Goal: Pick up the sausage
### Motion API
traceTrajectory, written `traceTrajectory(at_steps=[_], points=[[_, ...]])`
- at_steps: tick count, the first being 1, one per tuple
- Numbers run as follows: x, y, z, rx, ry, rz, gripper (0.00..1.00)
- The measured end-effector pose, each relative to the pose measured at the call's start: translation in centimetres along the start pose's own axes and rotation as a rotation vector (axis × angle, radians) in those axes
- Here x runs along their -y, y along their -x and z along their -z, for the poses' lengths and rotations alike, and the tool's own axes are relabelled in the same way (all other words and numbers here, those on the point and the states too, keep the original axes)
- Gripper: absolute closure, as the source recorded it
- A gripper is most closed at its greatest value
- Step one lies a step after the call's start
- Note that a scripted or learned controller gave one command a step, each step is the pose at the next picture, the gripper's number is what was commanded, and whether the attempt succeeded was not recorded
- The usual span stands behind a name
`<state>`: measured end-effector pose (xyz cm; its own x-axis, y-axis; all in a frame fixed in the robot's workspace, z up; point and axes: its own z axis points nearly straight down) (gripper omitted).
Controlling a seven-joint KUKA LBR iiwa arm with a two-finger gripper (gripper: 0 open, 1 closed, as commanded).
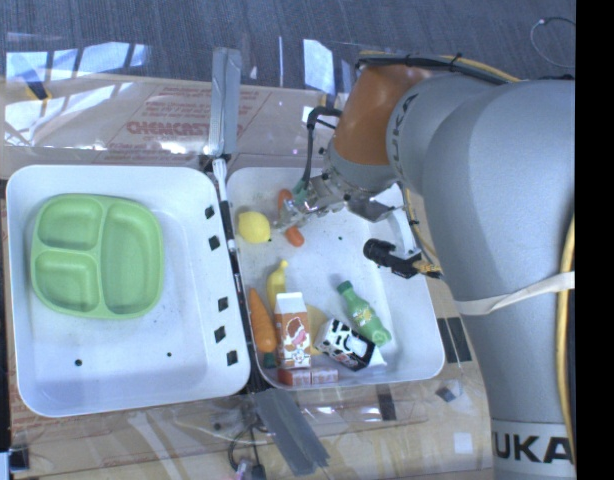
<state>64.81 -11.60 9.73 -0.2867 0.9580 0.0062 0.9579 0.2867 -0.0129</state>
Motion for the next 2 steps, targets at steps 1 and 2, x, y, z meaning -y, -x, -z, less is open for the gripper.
traceTrajectory(at_steps=[1, 2], points=[[1.7, -0.3, -0.6, 0.004, 0.012, -0.145, 1.0], [5.0, -0.8, 4.9, 0.002, 0.005, -0.108, 1.0]])
